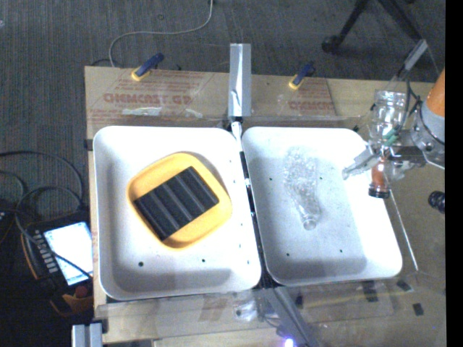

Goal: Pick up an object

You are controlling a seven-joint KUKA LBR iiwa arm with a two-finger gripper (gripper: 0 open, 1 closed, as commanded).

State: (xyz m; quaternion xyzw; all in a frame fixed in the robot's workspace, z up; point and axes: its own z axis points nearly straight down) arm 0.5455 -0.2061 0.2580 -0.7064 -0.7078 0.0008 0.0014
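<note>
- Gripper (pixel 376 166) sits at the right bin's (pixel 376 262) far right rim, above the edge, not down inside.
- Finger state: cannot tell, the wrist is a cluttered blur.
- Clear plastic bottle (pixel 302 186) lies in the middle of the right bin, well apart from the gripper.
- Yellow tray with black ribbed insert (pixel 179 199) lies in the left bin (pixel 116 266), untouched.
- Judgement: nothing lifted; approach, grasp and lift all remain.

A robotics lab: two white bins (pixel 108 194) sit on a clamped cardboard-covered bench (pixel 166 96), cables (pixel 43 194) trailing over grey carpet (pixel 58 20) beside it.
</note>
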